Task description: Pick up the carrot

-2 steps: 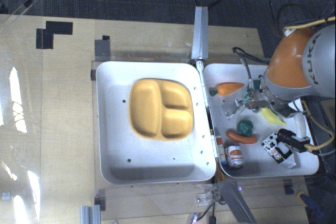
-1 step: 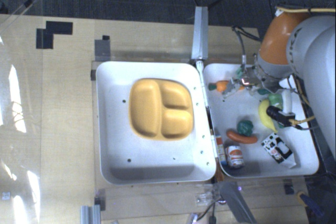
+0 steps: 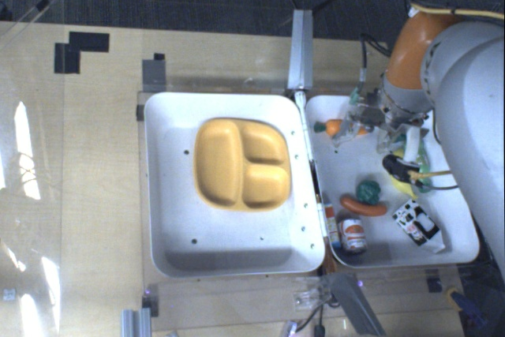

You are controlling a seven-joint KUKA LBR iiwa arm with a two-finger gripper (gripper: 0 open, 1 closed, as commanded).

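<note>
The carrot (image 3: 334,126) is small and orange with a green top, and lies in the back left corner of the right bin (image 3: 461,245). My gripper (image 3: 357,122) hangs low over the back of that bin, just right of the carrot and very close to it. From this angle I cannot see whether the carrot sits between the fingers or only beside them. The grey arm with its orange band reaches in from the right and hides the bin's back right part.
Further forward in the right bin lie a green round item (image 3: 368,191), a sausage (image 3: 363,207), a small can (image 3: 353,234) and a black-and-white patterned block (image 3: 416,221). The left bin (image 3: 166,193) holds a yellow compartment tray (image 3: 241,163).
</note>
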